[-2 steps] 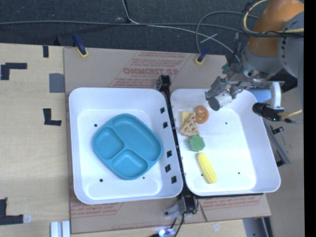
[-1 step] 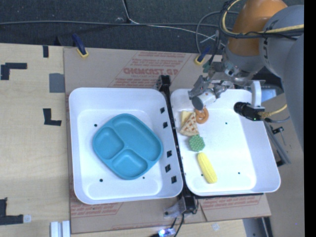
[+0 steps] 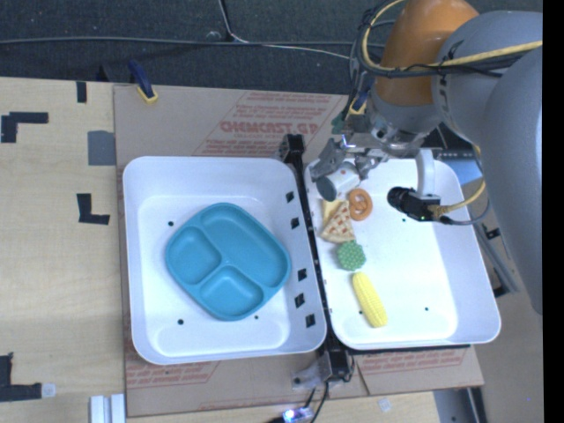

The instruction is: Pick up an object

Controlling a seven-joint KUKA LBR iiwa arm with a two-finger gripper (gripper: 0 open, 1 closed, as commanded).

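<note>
Four toy foods crowd our right bin (image 3: 441, 320) — pretzel (image 3: 359, 204), waffle (image 3: 336, 223), green piece (image 3: 352, 256), corn cob (image 3: 369, 299) — and our gripper (image 3: 339, 173) hovers just above the pretzel with its grip unclear and nothing visibly held, so we risk pinching two neighbours or clipping the bin wall.

Tray (image 3: 227, 260) in left bin (image 3: 141, 192); corn (image 3: 369, 300), pretzel (image 3: 359, 204) in right bin (image 3: 458, 315)
</note>
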